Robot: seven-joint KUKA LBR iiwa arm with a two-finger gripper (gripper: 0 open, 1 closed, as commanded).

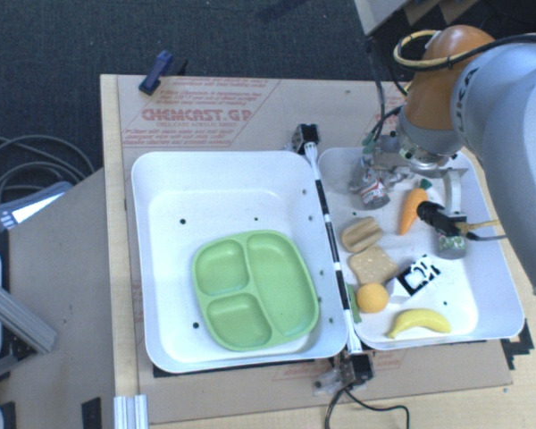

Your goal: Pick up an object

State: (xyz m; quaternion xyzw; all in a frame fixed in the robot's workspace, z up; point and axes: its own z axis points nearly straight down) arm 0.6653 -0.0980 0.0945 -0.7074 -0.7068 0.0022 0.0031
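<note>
Hovering gripper (pixel 372 189) | curved glossy banana (pixel 419 323) | round orange (pixel 372 298)

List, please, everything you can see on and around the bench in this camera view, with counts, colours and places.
Bins: 2, white, side by side on the bench.
Divided plate: 1, light green, in the left bin.
Carrot: 1, orange, right bin, upper middle.
Bread-like pieces: 2, tan, right bin beside the divider.
Round fruit: 1, orange, right bin, lower left.
Banana: 1, yellow, right bin, front edge.
Black-and-white block: 1, right bin, middle.
Board: 1, tan with red print, under the bins.
Clip: 1, blue, board's top-left corner.
Arm: 1, grey with orange band, over the right bin.
Gripper: 1, low at the right bin's back corner.
</note>
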